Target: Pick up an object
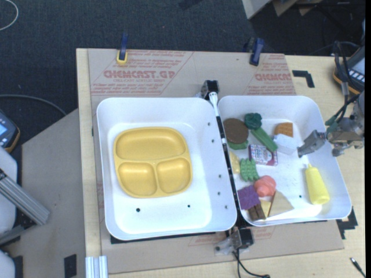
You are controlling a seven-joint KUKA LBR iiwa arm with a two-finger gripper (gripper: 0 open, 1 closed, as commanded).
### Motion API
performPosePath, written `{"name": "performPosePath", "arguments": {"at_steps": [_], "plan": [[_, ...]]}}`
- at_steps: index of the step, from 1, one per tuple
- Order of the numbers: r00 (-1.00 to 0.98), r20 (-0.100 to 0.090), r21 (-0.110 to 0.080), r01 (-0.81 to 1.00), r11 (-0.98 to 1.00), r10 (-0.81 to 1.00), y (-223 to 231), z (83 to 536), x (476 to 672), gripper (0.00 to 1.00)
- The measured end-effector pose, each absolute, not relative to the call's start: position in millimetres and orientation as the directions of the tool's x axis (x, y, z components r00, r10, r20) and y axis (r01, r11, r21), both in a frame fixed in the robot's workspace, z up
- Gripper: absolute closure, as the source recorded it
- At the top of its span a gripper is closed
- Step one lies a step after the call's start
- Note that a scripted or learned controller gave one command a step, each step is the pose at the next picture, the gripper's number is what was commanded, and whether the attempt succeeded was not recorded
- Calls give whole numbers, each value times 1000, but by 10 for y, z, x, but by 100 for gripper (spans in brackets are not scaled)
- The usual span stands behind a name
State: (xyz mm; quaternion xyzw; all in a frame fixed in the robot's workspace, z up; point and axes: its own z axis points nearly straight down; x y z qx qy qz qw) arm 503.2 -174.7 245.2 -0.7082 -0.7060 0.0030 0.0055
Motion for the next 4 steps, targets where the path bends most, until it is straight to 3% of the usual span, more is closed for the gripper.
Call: {"name": "performPosePath", "arguments": {"at_steps": [1, 3, 4], "plan": [[0, 1, -1, 1000, 0, 1000, -1745, 2502, 5055, 0], [0, 4, -7, 1000, 0, 1000, -1605, 1525, 4940, 0], [0, 3, -7, 1000, 0, 1000, -1578, 902, 4983, 0]]}}
